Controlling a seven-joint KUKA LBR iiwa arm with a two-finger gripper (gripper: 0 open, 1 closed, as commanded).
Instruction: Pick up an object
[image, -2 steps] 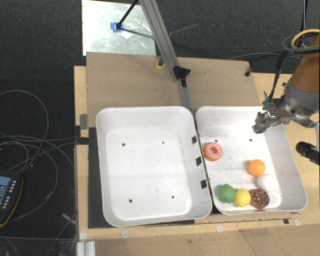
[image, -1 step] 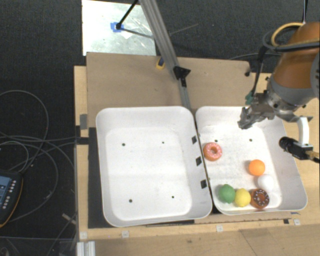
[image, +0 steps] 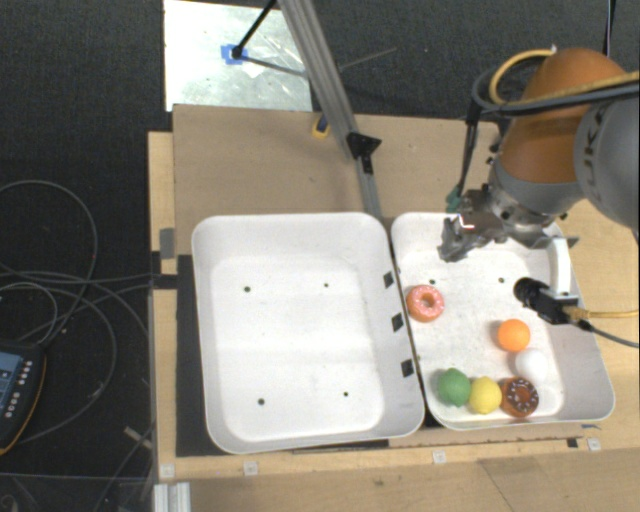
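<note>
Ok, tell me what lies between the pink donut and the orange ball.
Nothing: in the camera view, bare white bin floor separates the pink donut from the orange ball.

Pink-iced donut, orange ball, green fruit, yellow lemon, sprinkled chocolate donut, white bins.

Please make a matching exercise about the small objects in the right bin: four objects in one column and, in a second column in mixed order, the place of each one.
Objects:
1. pink donut
2. orange ball
3. green ball
4. chocolate donut

Places:
A. front of the right bin, left of the yellow ball
B. alone near the bin's left wall
C. front of the bin, right of the yellow ball
D. just above the white ball

Pairs: 1-B, 2-D, 3-A, 4-C
</note>
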